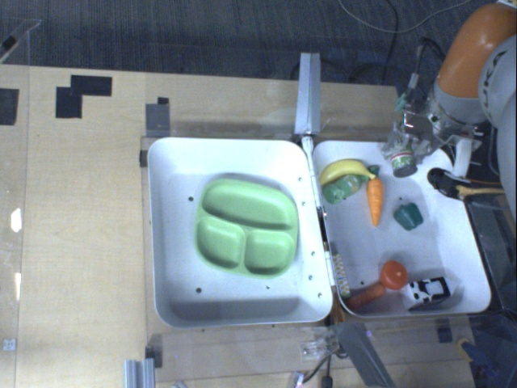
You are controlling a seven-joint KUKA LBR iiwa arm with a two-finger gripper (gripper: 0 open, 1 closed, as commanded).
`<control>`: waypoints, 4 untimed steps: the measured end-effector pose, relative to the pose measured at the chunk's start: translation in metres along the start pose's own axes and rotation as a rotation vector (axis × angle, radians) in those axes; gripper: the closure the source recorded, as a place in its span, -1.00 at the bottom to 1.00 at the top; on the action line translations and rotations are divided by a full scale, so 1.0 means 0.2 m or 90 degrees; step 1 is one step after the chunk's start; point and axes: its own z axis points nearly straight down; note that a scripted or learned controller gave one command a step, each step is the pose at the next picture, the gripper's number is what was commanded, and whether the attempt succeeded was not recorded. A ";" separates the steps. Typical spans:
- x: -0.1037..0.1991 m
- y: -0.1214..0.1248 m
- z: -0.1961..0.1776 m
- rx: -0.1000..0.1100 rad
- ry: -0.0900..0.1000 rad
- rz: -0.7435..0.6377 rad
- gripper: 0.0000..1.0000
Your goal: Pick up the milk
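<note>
The milk (426, 292) is a small carton with black and white cow patches, lying near the front right corner of the right bin (477, 285). My gripper (403, 153) hangs over the back edge of that bin, far from the carton and behind the carrot. The grey arm with its orange band (477, 35) comes in from the upper right.
In the right bin lie a banana (346, 170), a green vegetable (342, 187), a carrot (375, 200), a green pepper (408, 215), a red tomato (393, 274) and a reddish sausage (365, 297) just left of the milk. The left bin (174, 289) holds a green divided plate (246, 225).
</note>
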 end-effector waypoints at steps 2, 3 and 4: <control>0.23 -0.34 0.31 0.001 0.001 -0.253 1.00; 0.12 -0.64 0.41 -0.008 0.002 -0.123 1.00; 0.07 -0.87 0.29 0.003 0.001 -0.035 1.00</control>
